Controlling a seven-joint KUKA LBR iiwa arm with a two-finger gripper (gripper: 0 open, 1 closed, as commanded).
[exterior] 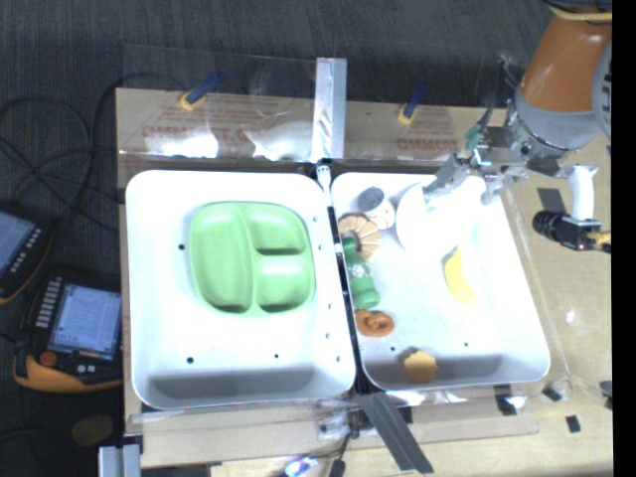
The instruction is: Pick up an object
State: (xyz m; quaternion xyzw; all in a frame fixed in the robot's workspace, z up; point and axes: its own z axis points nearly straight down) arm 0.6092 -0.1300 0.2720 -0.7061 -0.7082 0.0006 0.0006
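Two smooth white plastic bins sit side by side. The left bin (149, 266) holds a matte green divided tray (250, 254) with rounded corners. The right bin (507, 296) holds a curved yellow banana (458, 275), a green bottle (362, 284), a ridged tan scallop-like piece (360, 233), a brown ring-shaped piece (375, 321), an orange lump (420, 366) and a white disc (421, 221). The gripper (475, 167) hangs over the bin's far right corner, nothing visibly in it; whether it is spread or closed cannot be told.

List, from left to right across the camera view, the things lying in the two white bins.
green divided tray → green bottle → white plate → yellow banana
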